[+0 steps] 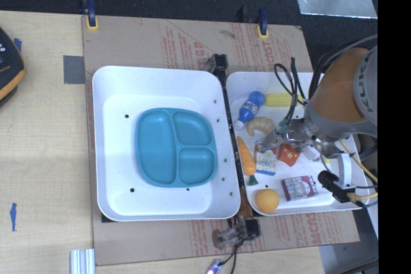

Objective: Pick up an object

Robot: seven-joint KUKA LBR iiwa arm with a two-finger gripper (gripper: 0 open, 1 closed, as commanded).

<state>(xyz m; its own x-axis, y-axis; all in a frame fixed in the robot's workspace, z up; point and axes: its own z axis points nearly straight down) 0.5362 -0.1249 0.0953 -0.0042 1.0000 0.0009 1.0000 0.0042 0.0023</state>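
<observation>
White right bin [239,88] keeps all the small objects, and your gripper [290,135] hangs low among them, near the red packet [288,154] at 6 o'clock; whether it grips I cannot tell, so you check before lifting.

The end effector [287,133] hangs in the right bin [334,205], croissant [260,126] just left, divided tray [176,146] far left.

tool [290,133] fingertips hidden among clutter
</observation>
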